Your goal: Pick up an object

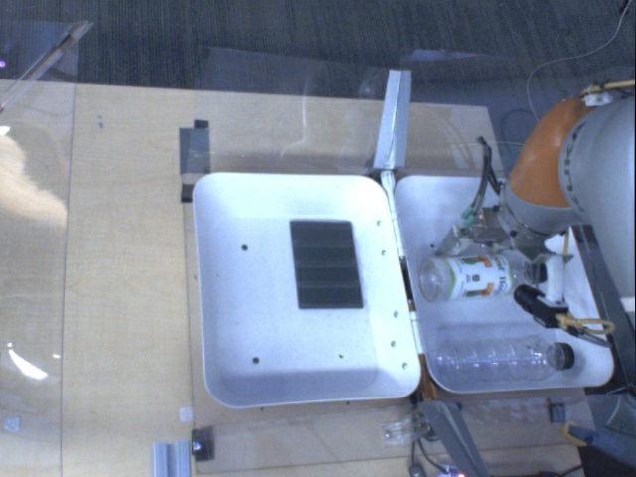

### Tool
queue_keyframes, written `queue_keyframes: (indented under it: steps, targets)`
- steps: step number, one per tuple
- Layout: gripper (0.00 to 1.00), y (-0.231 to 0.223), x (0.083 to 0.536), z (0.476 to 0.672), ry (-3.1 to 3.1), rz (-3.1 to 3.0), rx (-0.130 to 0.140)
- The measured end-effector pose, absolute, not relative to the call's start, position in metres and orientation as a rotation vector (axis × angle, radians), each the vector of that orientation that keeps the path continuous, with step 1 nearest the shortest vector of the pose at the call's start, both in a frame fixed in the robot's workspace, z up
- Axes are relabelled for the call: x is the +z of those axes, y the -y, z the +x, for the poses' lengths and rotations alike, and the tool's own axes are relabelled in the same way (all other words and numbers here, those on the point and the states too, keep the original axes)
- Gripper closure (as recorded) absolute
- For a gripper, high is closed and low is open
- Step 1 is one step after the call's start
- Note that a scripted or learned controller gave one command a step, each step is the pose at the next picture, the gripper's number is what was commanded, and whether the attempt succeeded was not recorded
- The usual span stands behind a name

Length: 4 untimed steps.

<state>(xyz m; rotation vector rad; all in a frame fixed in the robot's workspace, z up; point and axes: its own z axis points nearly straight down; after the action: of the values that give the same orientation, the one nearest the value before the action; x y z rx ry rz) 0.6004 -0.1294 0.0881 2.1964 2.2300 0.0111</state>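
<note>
The gripper [487, 229] hangs over a small bottle [465, 277] in the right bin [427, 199]; its jaw state seems indiscernible.

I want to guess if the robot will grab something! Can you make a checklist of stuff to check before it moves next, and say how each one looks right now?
1. Something to pick within reach: ok. A small jar with a white label lies on its side in the right bin.
2. A second choice: ok. A clear plastic bottle lies along that bin's near edge.
3. End effector over the right bin: ok, it sits just above the jar.
4. Is it holding anything: cannot tell; the wrist hides the grasping part.
5. Jar apart from bottle: ok, a gap shows between them.
6. Left bin: a dark flat rectangular pad lies in the middle, away from the arm.
</note>
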Motion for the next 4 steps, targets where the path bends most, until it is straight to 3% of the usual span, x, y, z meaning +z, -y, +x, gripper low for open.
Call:
queue_keyframes:
  steps: [1, 2, 3, 4]
  targets:
    - [0.00, 0.171, 0.088, 0.590, -2.268, 2.159, 0.007]
    - [0.00, 0.152, 0.089, 0.556, -2.478, 1.910, 0.011]
    - [0.00, 0.179, 0.090, 0.495, -2.581, 1.761, 0.015]
    - [0.00, 0.203, 0.110, 0.492, -2.487, 1.907, 0.011]
